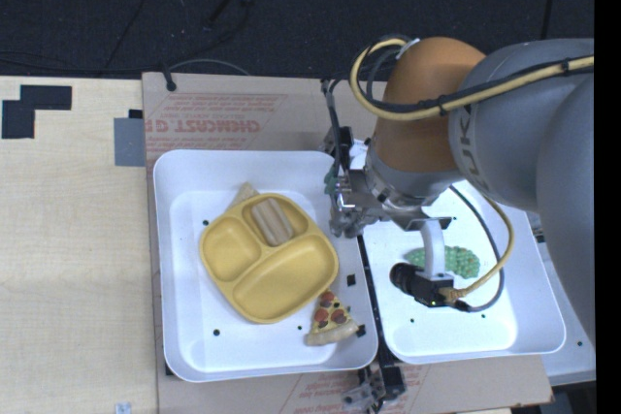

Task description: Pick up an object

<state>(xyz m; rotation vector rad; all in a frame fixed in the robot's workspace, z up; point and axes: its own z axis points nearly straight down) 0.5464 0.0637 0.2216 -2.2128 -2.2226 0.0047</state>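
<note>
The pincer hangs above the rim between the bins; I cannot tell its opening. The yellow divided plastic plate lies in the left white bin. Best to centre over the plate's edge, away from the rim, before descending.

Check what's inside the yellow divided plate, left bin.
A tan ridged bun-like piece lies in the yellow divided plastic plate's upper compartment. A pale corner pokes from under its top rim; the rest is covered.
</note>
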